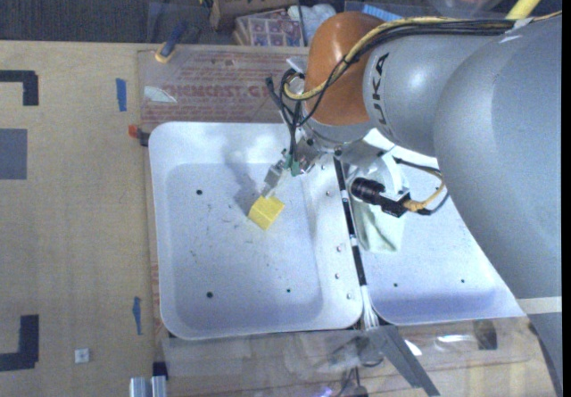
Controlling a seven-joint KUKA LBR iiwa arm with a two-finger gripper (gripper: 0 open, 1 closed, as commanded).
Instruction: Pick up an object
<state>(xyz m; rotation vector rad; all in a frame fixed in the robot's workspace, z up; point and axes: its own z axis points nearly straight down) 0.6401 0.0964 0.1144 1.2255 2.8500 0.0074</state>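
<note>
Yellow block [266,211] lay in the left bin [178,288], at seven o'clock of the gripper [278,170]; whether it was spread, I cannot tell. Approach step; descent needed next.

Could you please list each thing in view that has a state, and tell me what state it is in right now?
Yellow block: lying loose on the floor of the left bin, tilted, not held.
Hand: low over the left bin, just above and right of the block; grip unclear.
Left bin: flat on the bench, holding the block.
Right bin: flat beside it, holding a pale crumpled item partly under the arm.
</note>
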